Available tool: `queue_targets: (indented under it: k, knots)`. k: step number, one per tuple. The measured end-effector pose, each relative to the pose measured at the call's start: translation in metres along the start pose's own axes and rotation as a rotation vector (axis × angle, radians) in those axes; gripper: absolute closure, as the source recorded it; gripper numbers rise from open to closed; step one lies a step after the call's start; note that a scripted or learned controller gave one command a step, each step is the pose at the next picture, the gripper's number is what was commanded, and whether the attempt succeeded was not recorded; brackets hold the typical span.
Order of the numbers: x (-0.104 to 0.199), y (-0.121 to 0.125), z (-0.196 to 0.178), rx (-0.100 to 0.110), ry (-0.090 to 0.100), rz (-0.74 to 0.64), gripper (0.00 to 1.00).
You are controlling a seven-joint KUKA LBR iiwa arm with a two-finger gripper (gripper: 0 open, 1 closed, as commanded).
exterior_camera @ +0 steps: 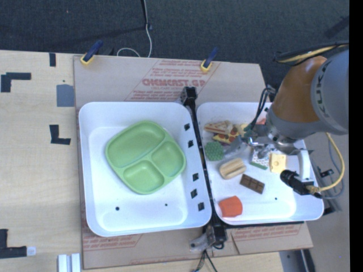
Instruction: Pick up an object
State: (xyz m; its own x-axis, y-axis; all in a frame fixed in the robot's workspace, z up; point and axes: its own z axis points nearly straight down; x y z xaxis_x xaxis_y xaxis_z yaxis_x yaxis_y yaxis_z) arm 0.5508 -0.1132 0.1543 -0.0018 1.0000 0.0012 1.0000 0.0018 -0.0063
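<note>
The things to be picked lie in the right white bin [306,211], a loose cluster of small toy foods. Much of the cluster at its 2 o'clock side is hidden or cut off by the gripper [260,146] and the grey wrist above it, so the small pieces there blur together and cannot be named for sure. Clear of the arm, a tan bread roll [232,168] lies near the bin's middle, its long axis running from 8 o'clock to 2 o'clock. Just beside it at 4 o'clock is a dark brown chocolate bar [252,183], long axis from 10 o'clock to 4 o'clock. A round orange-red piece [231,207] sits at the cluster's 6 o'clock, near the front wall. A green knobbly piece [214,151] lies at 9 o'clock, and a layered brown, red and yellow sandwich-like piece [220,130] at 11 o'clock. A pale yellow block [277,162] shows at 3 o'clock, partly covered by the arm. The gripper hangs low over the cluster; its fingers are too blurred and tangled with clutter to tell how far apart they stand or whether they grip anything. The left white bin [93,208] holds a light green divided plate [145,156].
</note>
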Motion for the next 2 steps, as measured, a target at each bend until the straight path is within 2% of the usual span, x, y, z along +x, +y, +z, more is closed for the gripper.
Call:
queue_targets:
  k: [1, 2]
  knots:
    - [0.009, 0.051, 0.068, -0.005, 0.003, 0.000, 0.00]
    - [0.008, 0.111, 0.064, -0.009, -0.006, -0.001, 0.00]
